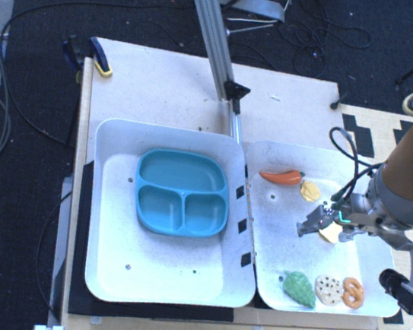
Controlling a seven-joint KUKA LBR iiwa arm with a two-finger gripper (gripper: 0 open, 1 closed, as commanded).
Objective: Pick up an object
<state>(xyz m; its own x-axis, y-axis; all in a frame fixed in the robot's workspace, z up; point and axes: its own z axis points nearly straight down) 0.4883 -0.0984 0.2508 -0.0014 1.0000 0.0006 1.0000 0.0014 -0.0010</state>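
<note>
My gripper (320, 225) hangs low over the right bin (272, 243), reaching in from the right, and its dark fingers sit right at a pale yellow piece (330, 233) lying on the bin floor. The piece shows just beside and partly under my fingertips, but I cannot tell whether it is between them, nor whether they are apart or together.

Taking that yellow piece as my marker: a small yellow lump (310, 190) lies a little beyond it, toward the bin's far wall, and a red-orange pepper (282, 176) lies past that lump, further left. Nearer the front wall sit a green leafy thing (300, 287), a speckled cookie (328, 289) and a brown pretzel (353, 292) in a row. Well to the left, the other bin (100, 260) bears a blue divided plate (183, 193).
</note>
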